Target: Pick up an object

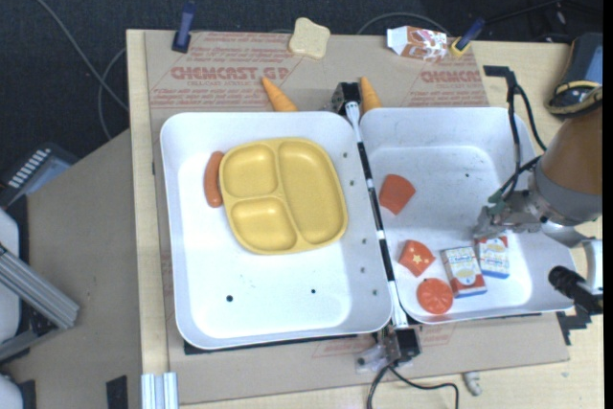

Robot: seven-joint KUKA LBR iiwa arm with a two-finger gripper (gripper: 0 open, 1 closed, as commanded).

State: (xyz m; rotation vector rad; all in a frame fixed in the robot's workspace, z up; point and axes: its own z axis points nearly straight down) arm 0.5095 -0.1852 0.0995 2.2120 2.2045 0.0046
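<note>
The right bin [450, 134] holds an orange-red wedge [396, 193], a red piece with a yellow mark [416, 257], a red round disc [435, 296] and two small cartons [463, 268] lying side by side. My gripper [491, 223] comes in from the right and hangs low over the bin's right part. It sits just above the blue-edged carton [495, 257]. Its tips are dark and small against the bin floor. Nothing is visibly caught in it.
The left bin [192, 283] carries a yellow divided plate [283, 194] with a sausage [213, 179] at its left side. Behind the bins lie a bread slice [308, 37], two carrots [279, 95], a crumpled packet [419, 41] and a blue clip [183, 27].
</note>
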